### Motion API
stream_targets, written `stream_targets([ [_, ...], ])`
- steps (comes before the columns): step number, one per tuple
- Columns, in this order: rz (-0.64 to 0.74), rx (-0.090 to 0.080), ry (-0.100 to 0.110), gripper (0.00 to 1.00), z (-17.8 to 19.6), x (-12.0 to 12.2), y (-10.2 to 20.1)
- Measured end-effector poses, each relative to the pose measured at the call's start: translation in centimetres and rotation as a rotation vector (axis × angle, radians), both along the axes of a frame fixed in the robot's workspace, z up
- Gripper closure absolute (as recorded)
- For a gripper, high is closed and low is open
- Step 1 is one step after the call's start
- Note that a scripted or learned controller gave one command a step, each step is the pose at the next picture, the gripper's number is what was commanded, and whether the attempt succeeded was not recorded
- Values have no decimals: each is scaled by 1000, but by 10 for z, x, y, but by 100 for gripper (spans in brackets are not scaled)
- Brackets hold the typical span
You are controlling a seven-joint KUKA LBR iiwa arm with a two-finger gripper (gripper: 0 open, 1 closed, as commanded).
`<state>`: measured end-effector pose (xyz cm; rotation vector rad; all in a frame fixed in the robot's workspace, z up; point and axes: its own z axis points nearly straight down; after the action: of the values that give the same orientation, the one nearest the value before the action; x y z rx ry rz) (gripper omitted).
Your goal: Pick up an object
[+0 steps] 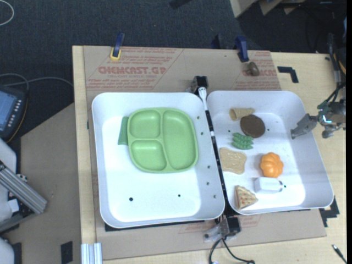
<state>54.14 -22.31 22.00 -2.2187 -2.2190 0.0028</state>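
While the claw (308, 124) hangs at the three o'clock edge of the right white bin (316, 164), nobody can tell whether it is apart or together. Nothing sits in it. Food toys lie in this bin: a round brown cookie (253, 126), a small orange pumpkin (271, 164) and a tan bread slice (232, 160). At nine o'clock, the left white bin (110, 169) holds a green plastic tray with three parts (163, 139).

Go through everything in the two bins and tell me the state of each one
Green tray: flat in left bin, compartments bare.
Brown patty: flat, right bin.
Bread slice: lying flat.
Orange fruit: loose, ungripped.
Pizza wedge: flat, near front wall.
Gripper: over right bin's edge.
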Motion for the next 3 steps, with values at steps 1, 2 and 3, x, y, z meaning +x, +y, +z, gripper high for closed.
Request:
stream_targets([
  [1, 0, 2, 3, 0, -62, -7, 2],
  [2, 2, 2, 1, 0, -114, 3, 6],
  [3, 3, 6, -1, 0, -136, 4, 10],
])
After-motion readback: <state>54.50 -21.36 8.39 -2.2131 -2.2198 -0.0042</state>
